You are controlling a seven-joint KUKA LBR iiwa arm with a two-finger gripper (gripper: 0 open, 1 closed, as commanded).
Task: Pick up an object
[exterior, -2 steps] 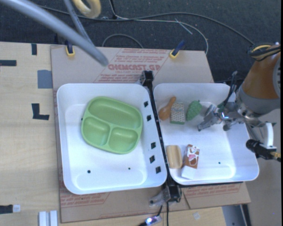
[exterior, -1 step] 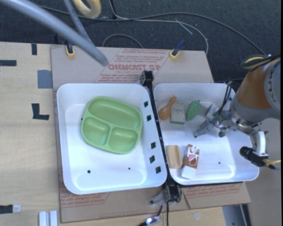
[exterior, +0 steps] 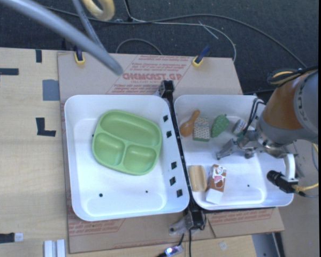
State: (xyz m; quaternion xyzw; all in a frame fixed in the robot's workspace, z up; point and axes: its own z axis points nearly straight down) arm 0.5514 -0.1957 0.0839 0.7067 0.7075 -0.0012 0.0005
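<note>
Small objects lie in the right bin; end effector hovers among them, state indiscernible; green tray occupies left bin.

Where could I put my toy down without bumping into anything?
The left bin has bare floor along its front, below the green plate. The right bin has a bare patch at its front right, beside the small carton. Its back half is crowded: orange spoon, sponge, green toy and the gripper.
</note>
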